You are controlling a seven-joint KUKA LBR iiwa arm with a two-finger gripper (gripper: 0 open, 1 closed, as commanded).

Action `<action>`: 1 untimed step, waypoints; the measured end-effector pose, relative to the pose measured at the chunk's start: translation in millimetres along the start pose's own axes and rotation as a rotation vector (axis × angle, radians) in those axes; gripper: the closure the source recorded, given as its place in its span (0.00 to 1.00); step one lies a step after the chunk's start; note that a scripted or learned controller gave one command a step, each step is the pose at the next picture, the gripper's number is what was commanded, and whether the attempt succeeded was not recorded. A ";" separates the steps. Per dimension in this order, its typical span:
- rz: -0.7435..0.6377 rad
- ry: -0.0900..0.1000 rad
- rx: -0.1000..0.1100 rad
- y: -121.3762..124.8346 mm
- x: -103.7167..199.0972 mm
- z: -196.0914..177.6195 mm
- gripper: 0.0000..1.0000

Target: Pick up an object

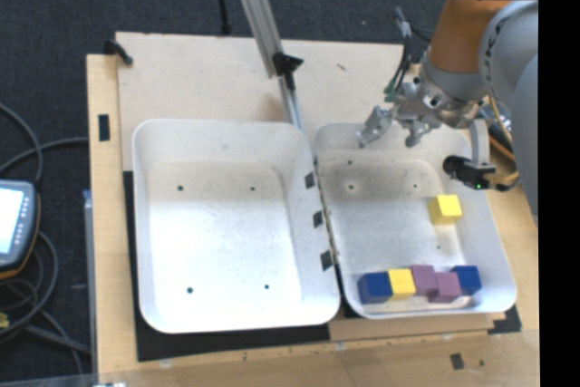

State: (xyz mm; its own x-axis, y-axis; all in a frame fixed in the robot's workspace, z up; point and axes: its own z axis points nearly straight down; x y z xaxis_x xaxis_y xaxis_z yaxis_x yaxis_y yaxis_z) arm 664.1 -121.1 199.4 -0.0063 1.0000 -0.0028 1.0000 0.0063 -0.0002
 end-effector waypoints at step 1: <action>0.000 0.003 -0.004 -0.6 45.9 -26.9 0.00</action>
State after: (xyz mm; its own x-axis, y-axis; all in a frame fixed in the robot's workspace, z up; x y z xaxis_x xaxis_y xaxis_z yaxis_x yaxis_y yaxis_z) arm 663.2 -75.1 226.2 -0.0062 1.0000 0.0005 1.0000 0.0062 0.0040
